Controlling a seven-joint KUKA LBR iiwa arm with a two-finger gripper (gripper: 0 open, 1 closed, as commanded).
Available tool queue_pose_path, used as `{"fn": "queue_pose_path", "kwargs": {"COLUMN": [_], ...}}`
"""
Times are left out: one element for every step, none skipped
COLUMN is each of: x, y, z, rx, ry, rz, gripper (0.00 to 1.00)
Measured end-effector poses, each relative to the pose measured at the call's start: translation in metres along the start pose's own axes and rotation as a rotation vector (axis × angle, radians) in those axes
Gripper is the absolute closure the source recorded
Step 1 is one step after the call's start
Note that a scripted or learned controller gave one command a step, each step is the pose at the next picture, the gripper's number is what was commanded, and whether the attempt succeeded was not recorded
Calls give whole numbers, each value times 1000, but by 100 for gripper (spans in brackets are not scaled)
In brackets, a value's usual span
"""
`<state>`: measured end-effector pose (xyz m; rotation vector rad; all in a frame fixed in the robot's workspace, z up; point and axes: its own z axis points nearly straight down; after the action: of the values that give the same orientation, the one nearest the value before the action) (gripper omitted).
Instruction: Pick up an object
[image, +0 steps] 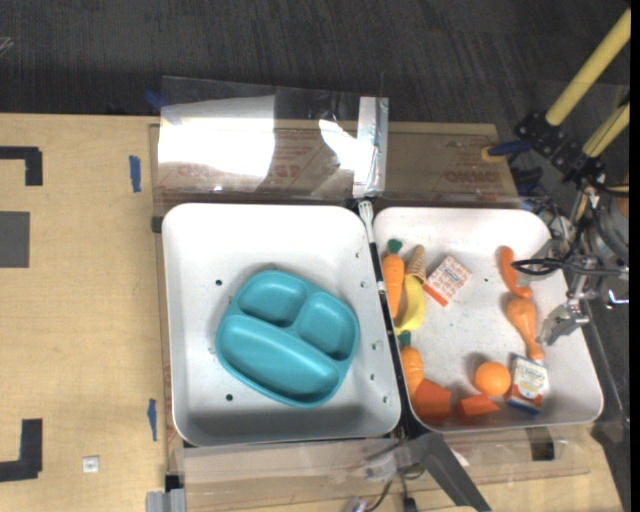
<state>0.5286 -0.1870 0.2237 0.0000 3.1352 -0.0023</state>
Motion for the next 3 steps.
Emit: {"fn": "queue_pose_path", "kwargs": {"x": [7,-129,-112], "y": [-34,-7,96], "z": [121,138,136], "rx": [5,-2,-6], "ry": [-15,0,-3], "rz": [-59,-123,-198], "gripper": [0,0,0]}}
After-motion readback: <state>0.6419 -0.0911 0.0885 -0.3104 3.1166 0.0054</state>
